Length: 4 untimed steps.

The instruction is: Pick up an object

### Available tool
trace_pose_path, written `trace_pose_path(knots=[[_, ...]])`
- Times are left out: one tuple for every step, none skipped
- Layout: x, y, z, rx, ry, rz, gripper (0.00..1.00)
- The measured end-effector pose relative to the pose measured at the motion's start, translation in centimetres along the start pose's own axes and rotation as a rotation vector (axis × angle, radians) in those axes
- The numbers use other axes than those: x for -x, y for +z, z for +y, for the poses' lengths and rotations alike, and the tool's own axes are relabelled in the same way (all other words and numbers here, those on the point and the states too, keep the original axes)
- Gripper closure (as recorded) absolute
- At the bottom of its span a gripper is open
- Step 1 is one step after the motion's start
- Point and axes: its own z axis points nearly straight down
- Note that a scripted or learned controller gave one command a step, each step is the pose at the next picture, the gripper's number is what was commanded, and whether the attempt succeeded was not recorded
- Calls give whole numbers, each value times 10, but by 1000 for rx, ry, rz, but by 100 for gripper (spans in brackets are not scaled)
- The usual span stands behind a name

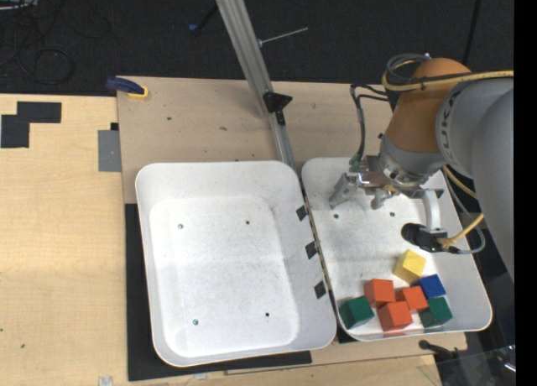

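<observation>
End effector [362, 191] above right bin [352, 233]

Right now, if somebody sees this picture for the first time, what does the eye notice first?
Probably the cluster of coloured blocks, orange, green, blue and one yellow, huddled in the near corner of the right bin. Next comes the grey arm with its orange band, reaching in from the right over that bin's far end. The left bin draws little attention.
</observation>
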Motion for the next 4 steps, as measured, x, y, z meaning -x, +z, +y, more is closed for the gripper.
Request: trace_pose_path(knots=[[-1,29,1,6,0,-2,0],[0,19,0,5,5,0,100],[6,-26,5,10,7,-2,100],[8,-79,5,11,2,-2,100]])
